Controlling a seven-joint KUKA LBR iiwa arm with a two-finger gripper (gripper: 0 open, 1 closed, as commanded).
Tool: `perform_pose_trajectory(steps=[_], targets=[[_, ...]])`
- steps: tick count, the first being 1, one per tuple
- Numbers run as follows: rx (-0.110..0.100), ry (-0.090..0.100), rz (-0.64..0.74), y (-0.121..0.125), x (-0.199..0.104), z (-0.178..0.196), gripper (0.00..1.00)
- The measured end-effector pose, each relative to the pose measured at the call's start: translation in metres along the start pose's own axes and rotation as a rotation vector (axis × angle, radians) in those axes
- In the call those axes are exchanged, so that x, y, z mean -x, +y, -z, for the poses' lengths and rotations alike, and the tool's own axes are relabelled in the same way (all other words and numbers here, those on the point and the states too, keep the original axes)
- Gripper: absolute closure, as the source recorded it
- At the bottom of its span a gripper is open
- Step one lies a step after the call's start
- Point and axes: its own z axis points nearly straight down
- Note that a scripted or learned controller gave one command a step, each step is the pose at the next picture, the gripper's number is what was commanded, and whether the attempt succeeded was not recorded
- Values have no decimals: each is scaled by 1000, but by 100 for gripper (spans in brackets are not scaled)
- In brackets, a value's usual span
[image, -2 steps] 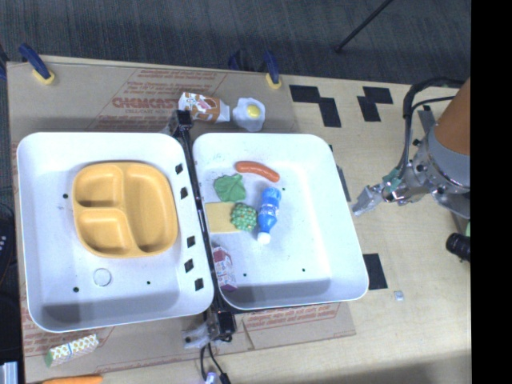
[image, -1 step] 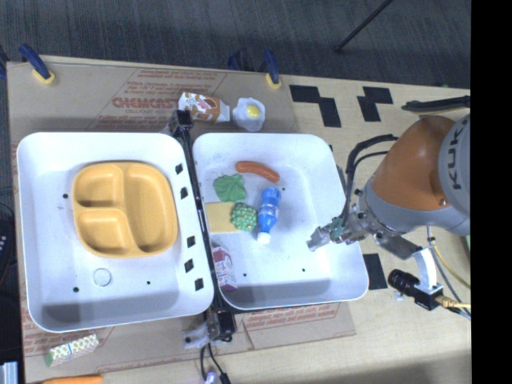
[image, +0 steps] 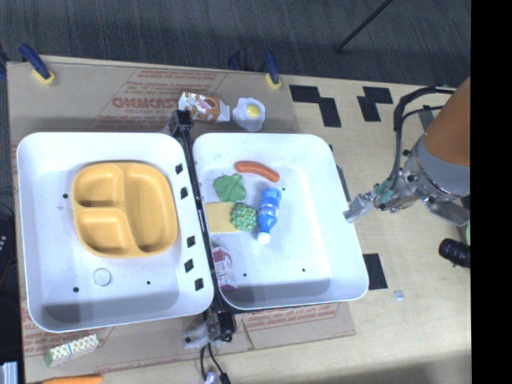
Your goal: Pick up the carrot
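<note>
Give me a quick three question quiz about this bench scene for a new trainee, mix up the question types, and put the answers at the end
1. True or false: the carrot lies in the same bin as the yellow divided plate.
2. Which item lies closest to the blue bottle? A) the green bumpy piece B) the fried egg toy C) the yellow divided plate
3. Fill in: the gripper sits outside the right bin, on its ____ side in the camera view.

Key: 1 false; 2 A; 3 right.
</note>
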Motion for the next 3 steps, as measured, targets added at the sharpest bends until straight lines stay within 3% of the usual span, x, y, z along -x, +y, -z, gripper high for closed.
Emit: perform_pose_trajectory(steps=[1,2,3], targets=[[0,0,321,0,-1,4,100],[1,-2,595,0,0,50,100],[-2,4,674,12,-53,-131,100]])
